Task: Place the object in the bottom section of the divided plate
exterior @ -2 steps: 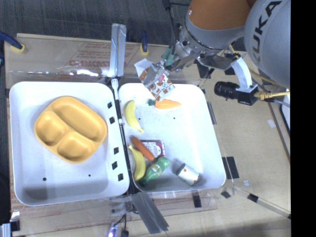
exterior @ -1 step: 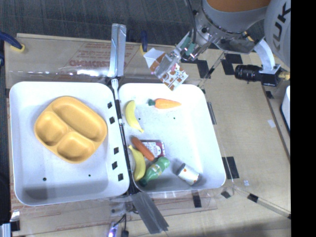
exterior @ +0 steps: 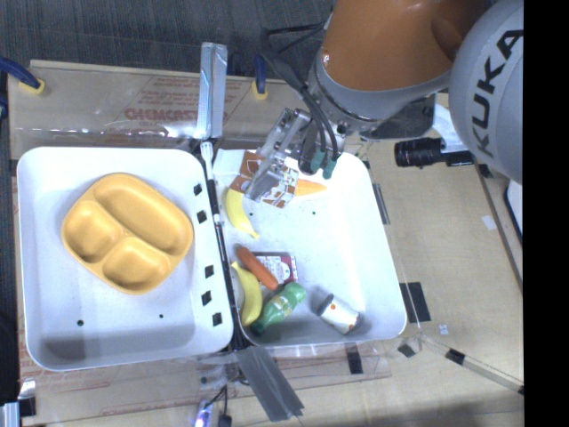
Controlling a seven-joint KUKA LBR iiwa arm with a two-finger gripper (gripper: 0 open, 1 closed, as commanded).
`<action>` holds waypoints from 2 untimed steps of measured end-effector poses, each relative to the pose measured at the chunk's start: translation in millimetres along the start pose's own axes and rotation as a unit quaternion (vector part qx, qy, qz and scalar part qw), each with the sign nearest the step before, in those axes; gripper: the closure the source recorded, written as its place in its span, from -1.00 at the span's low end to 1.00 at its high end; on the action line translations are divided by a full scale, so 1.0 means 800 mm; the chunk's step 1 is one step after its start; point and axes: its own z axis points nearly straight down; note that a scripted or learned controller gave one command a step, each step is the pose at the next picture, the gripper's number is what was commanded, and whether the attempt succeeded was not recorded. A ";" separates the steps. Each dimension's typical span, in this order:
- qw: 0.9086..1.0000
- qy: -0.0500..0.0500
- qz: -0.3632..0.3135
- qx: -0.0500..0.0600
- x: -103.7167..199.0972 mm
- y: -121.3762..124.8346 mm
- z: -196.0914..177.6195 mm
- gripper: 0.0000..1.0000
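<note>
Worktop (exterior: 462, 265): from my remote seat I look down on a tan board surface carrying two shallow white bins side by side.
Nearest items, right bin (exterior: 378, 265): along its near edge a small white cup with a red end (exterior: 339, 313) lies on its side, well apart from the arm.
Green bottle (exterior: 281, 303): lies tilted just left of the cup, its cap pointing toward the near corner.
Near banana (exterior: 250, 297): a yellow banana lies along the bin's left wall, touching the bottle.
Carrot (exterior: 256, 267): an orange carrot rests across a dark red packet (exterior: 280, 264), just above the near banana.
Left bin (exterior: 44, 327): holds one thing, a yellow divided plate (exterior: 127, 231) with three sections, all of them bare; it sits toward the middle of the bin, turned at a slant.
Far banana (exterior: 238, 212): a second, paler banana lies near the dividing wall, just below the jaws.
Orange wedge (exterior: 309, 186): a flat orange piece lies on the bin floor to the right of the jaws.
Jaws (exterior: 267, 178): I see them low over the far left part of the right bin, over a brown and white packet (exterior: 277, 185); I cannot tell whether they are spread or pressed together, or whether they grip the packet.
Arm (exterior: 391, 34): grey with an orange band, it fills the far right and reaches down and left.
</note>
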 end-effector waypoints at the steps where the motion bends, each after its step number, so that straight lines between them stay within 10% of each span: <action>1: 0.999 0.000 -0.045 0.000 0.089 0.055 0.162 1.00; 2: 0.989 -0.001 -0.148 0.000 0.043 0.137 0.197 1.00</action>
